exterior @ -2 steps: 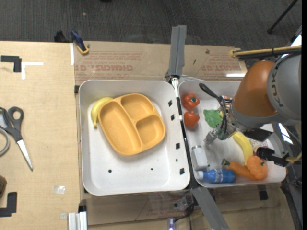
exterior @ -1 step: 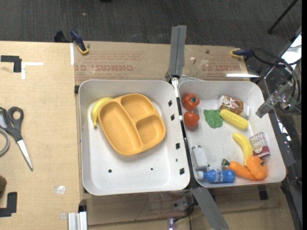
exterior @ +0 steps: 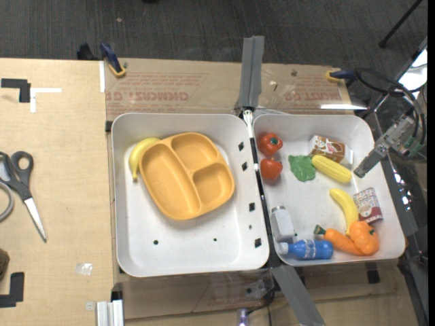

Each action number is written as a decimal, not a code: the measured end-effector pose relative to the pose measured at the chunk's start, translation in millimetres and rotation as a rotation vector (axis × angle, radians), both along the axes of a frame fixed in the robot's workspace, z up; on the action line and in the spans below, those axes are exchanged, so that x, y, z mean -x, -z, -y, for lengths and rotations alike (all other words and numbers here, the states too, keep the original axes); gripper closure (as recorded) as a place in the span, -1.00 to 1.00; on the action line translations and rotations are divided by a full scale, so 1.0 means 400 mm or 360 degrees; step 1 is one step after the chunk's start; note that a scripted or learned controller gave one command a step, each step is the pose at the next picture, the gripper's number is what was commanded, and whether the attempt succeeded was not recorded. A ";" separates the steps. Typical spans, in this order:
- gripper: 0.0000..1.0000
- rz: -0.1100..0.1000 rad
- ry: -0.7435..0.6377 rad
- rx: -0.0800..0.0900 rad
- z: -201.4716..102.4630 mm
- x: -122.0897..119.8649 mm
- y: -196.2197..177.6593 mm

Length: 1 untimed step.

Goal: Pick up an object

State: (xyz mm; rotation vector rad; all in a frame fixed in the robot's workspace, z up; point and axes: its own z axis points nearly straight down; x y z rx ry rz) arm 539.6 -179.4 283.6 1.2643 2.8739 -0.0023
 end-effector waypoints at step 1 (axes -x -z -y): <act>-1.00 -0.0001 0.0034 -0.0002 -0.020 -0.073 0.442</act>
